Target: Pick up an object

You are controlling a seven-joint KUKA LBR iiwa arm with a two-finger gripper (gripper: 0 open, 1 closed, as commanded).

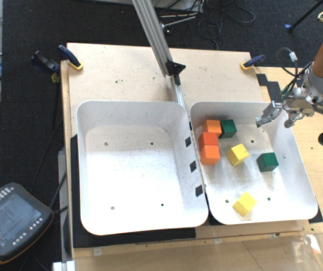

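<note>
The right bin (297,168) holds several blocks. Orange blocks (209,141) sit in a column near its left wall, with a dark green block (227,129) beside the top one. A yellow block (238,154) lies mid-bin, a second green block (267,162) to its right, and another yellow block (244,204) near the front. My gripper (276,117) hovers over the bin's far right corner, open, with nothing between its fingers. It is above and to the right of the blocks.
The left bin (94,151) stands beside the right one, with a slanted metal bar (153,30) rising behind the divide. Clamps (71,58) grip the bench's back corners. A teach pendant (9,222) lies at the lower left.
</note>
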